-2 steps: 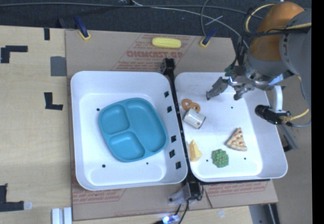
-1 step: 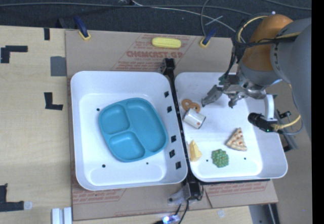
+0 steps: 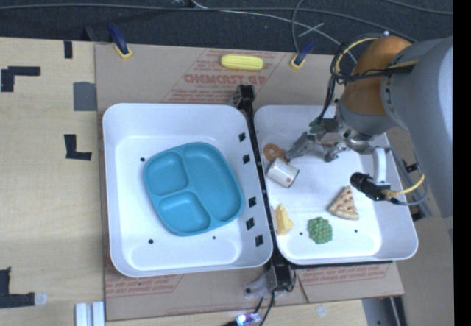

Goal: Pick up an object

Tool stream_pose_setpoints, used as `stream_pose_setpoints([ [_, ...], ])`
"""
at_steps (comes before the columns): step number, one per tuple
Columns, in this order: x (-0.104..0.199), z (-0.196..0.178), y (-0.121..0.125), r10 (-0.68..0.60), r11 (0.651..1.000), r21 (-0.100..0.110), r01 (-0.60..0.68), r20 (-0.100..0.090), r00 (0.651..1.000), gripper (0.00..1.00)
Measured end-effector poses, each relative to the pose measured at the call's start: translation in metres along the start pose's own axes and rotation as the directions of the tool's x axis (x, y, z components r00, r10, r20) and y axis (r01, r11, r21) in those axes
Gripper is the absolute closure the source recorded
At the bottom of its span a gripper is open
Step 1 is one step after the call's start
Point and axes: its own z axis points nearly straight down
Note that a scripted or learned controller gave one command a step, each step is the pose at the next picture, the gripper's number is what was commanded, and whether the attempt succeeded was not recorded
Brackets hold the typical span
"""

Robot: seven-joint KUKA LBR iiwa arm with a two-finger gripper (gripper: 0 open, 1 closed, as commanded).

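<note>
Silver metal cup (image 3: 282, 172) lies tipped on its side by the right bin's (image 3: 397, 242) left wall, the gripper (image 3: 315, 144) hovering just beside it, jaws spread wide and holding nothing, so it wants to centre over the cup before squeezing.

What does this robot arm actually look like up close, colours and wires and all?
The arm is bulky, rounded and grey, with an orange band above the wrist. Thin dark cables loop around that band. The gripper is small, dark grey metal.
</note>
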Motion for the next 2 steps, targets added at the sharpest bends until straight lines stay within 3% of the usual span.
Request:
stream_pose_setpoints([
  [1,0.003,-0.014,0.003,-0.002,1.0,-0.006,0.002,-0.004,1.0,1.0],
  [2,0.002,-0.056,0.002,-0.001,1.0,-0.001,0.001,-0.002,1.0,1.0],
])
